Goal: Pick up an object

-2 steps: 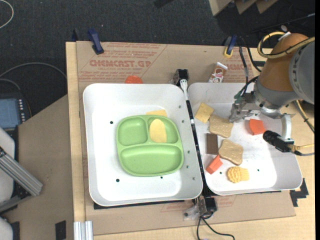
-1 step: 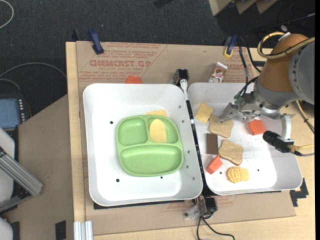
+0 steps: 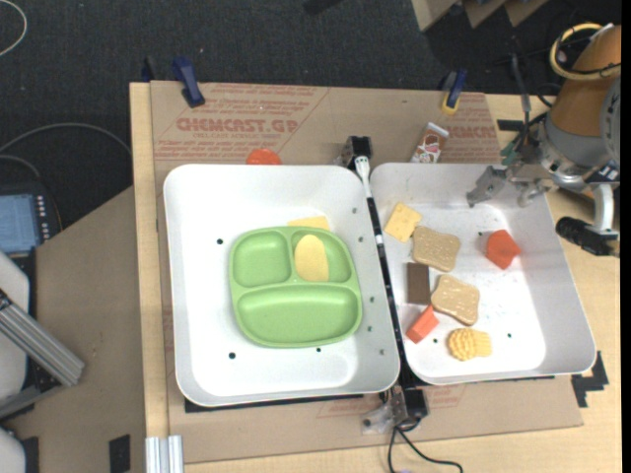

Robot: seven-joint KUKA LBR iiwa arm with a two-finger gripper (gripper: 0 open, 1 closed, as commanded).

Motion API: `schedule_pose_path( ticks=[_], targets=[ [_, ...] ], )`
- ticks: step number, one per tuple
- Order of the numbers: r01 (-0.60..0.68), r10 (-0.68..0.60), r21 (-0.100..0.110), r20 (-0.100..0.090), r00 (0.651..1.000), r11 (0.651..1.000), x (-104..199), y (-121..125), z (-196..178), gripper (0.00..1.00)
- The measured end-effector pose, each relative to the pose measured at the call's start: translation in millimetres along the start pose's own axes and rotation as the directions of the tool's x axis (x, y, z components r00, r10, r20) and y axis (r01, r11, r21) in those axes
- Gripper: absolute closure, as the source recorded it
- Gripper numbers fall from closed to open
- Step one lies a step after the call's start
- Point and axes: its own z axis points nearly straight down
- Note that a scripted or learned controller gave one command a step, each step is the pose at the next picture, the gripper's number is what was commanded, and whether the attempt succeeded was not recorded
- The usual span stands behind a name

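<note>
Camera view: claw (image 3: 490, 187) hangs over the right bin (image 3: 552, 348) near its back edge, fingers spread, pinching nothing. Nearest target — the red block (image 3: 502, 248) — sits just below. Centre over it, descend straight, then close.

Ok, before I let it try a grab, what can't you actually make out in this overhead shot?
- Gripper: fingers too small and blurred to judge.
- Arm: cut off by the camera view's right edge.
- Yellow piece behind the green tray: mostly hidden by the tray's rim.
- Small carton beyond the right bin: label too small to read.
</note>
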Motion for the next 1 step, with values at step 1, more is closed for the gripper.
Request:
schedule_pose_path(
  ticks=[1],
  targets=[
    [0.002,-0.002,0.013,-0.012,1.000,1.000,0.3,-58.2,28.3,0.00]
  ],
)
